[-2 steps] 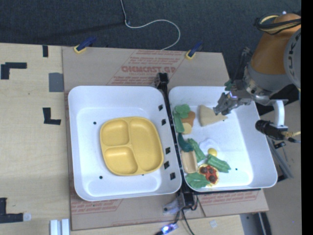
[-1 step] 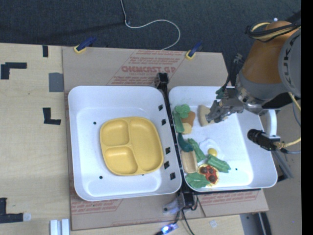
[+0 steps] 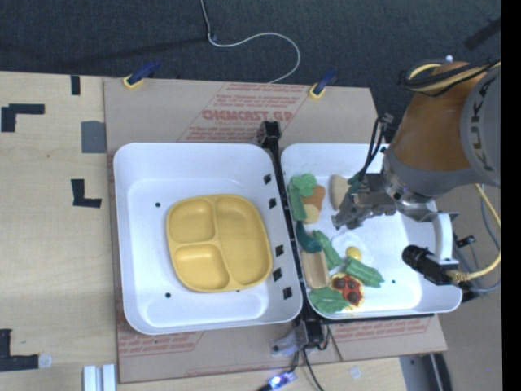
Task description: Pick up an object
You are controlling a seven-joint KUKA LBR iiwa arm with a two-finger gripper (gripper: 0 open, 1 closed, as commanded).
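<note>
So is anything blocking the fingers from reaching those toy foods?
Nothing visible does. The gripper hangs over the right bin, right beside the pile of toy foods along that bin's left side, with no object between them.

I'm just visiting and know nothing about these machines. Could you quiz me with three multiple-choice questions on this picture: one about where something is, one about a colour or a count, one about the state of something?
1. Where does the divided plate lie?
A. In the left bin
B. In the right bin
C. On the cardboard outside the bins

2. What colour is that plate?
A. Red
B. Yellow
C. Blue

3. How does the heap of toy food lie?
A. Stacked on the plate
B. Spread over both bins
C. Crowded along the right bin's left side

Answers:
1. A, the plate rests on the floor of the left bin.
2. B, all its compartments are plain yellow.
3. C, the pieces bunch against the divider in the right bin, with the claw just beside them.
</note>
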